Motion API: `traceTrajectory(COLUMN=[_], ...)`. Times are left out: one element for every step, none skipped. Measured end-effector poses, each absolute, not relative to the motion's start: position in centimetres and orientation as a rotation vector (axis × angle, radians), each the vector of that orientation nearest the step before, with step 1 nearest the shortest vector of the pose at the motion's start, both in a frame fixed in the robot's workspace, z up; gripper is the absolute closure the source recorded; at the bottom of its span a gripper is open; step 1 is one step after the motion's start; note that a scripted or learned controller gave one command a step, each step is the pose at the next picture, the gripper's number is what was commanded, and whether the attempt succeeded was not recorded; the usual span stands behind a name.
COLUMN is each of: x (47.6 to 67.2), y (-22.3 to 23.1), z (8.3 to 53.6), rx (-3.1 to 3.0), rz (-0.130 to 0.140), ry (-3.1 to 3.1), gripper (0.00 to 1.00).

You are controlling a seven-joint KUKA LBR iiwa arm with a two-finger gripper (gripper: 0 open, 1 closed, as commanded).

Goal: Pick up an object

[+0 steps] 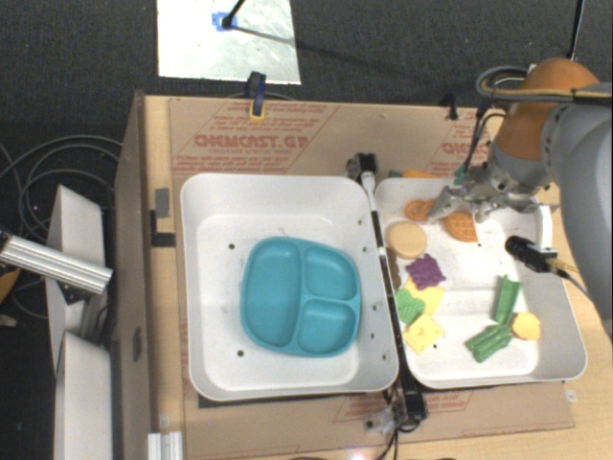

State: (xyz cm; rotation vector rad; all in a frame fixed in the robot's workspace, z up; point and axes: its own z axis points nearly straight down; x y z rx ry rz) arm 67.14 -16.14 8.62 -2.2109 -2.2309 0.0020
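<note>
Bench, two white bins; gripper (pixel 466 202) low over right bin's (pixel 560 353) far end, grip unreadable; waffle cookie (pixel 461 226) just near-side beneath.

Teal plate (pixel 301 296) in white left bin (pixel 206 218). White right bin (pixel 560 338): purple piece (pixel 425 271), yellow pieces (pixel 423 333), green sticks (pixel 494 322), tan round (pixel 408 239), orange waffle (pixel 461 226). Brown worktop (pixel 287 132), red lettering.

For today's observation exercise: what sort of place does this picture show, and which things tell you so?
Probably a robotics lab test bench: a robot arm reaching over two white bins, toy food pieces, and loose cables on the floor.
</note>
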Motion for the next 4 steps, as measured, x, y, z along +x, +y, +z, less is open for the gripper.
traceTrajectory(x=[66.6, 67.0, 67.0, 59.7], y=[-10.5, -10.0, -10.0, -9.6], z=[8.5, 9.7, 9.7, 8.4], rx=[-2.225, -2.223, -2.222, -2.22], rz=[0.015, -0.002, -0.001, 0.003], ry=[-2.217, -2.23, -2.231, -2.219], gripper=[0.0, 1.0, 0.0, 0.0])
